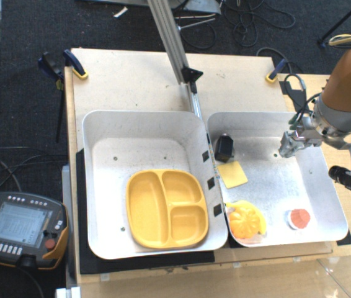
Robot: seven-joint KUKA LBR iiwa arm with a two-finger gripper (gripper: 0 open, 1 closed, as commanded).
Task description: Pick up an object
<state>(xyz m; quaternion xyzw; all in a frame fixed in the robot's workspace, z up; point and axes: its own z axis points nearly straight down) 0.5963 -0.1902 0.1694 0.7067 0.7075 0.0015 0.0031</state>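
A robotics lab: teach pendant (20, 228), loose cables (244, 17) on dark carpet, clamped bench (138, 82).

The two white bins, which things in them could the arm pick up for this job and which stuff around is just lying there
Part of the job:
- tool, over the right bin
- black block
- yellow slice
- yellow-orange toy
- red round piece
- yellow divided plate, in the left bin

Just lying about:
- handheld controller
- corner clamps
- cables

Right bin (324, 185) holds a flat yellow square (233, 174), a small black block (224, 147), a yellow-orange lumpy toy (245, 221), possibly fruit, and a red disc (299, 218).
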